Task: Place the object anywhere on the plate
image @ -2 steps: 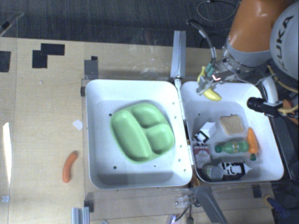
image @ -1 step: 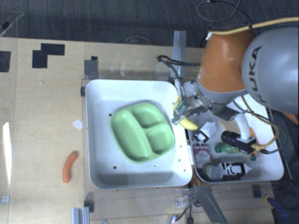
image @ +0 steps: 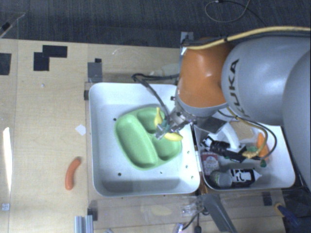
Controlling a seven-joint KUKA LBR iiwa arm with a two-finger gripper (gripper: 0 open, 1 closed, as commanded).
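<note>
Camera view: looks down at a slant on two white bins side by side on a wooden bench (image: 43,144).
Left bin (image: 104,178): holds a green divided plate (image: 141,142), set on a diagonal, nearer the bin's right wall than its left.
Open room in left bin: bare white floor along the left wall and across the front; narrower strip along the back wall; little gap between the plate's right rim and the bin's right wall.
Right bin (image: 286,176): crowded with small items, among them a dark bottle (image: 238,176) and an orange piece (image: 261,143); largely overhung by the arm.
Arm (image: 262,76): reaches in from the right, orange band (image: 204,76) above the wrist, covering the left bin's back right corner.
Gripper (image: 164,128): over the plate's right compartment, close to the right rim; fingers narrowly parted around a yellow object.
Banana (image: 171,135): small, yellow, between the fingers; one end shows up-left near the plate's divider, the other down-right by the rim.
Long axis of banana: roughly diagonal, upper left to lower right; middle hidden by the fingers; cannot tell whether touching the plate.
Outside the bins: orange sausage-shaped toy (image: 72,173) on the bench left of the left bin, well apart from the plate, near upright in the view.
</note>
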